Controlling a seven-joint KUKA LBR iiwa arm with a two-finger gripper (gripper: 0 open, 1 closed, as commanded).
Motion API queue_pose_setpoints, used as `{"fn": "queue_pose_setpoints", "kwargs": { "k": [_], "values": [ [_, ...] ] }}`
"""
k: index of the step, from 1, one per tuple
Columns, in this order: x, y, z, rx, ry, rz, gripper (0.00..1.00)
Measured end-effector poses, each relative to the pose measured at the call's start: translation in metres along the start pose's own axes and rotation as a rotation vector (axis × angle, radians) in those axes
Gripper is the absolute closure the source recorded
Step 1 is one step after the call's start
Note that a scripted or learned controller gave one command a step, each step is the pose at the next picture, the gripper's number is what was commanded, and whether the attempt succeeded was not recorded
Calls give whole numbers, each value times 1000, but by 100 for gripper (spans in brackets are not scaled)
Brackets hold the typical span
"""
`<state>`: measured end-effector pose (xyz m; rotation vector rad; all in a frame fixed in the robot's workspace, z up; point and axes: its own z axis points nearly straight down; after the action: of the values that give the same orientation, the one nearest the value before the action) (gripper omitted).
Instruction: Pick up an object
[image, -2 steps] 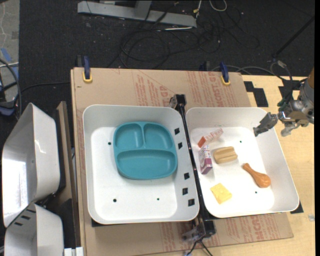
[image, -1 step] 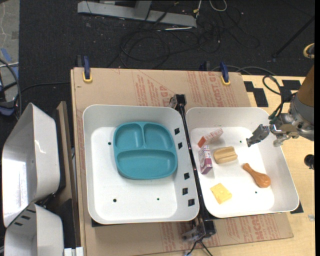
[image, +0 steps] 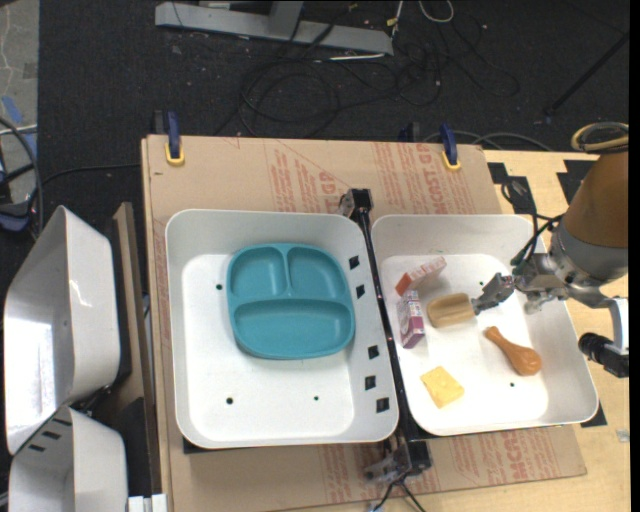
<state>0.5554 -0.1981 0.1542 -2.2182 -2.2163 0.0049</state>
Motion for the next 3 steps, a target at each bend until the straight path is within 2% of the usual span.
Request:
{"fn": "queue_pose_setpoints", "kwargs": {
  "k": [1,2,3],
  "values": [
    [-1,0,43,-2,-1,0,0],
    [-1,1,30,-7,-3,0,100],
    [0,0,-33,-12,-4,-3,100]
  ]
}}
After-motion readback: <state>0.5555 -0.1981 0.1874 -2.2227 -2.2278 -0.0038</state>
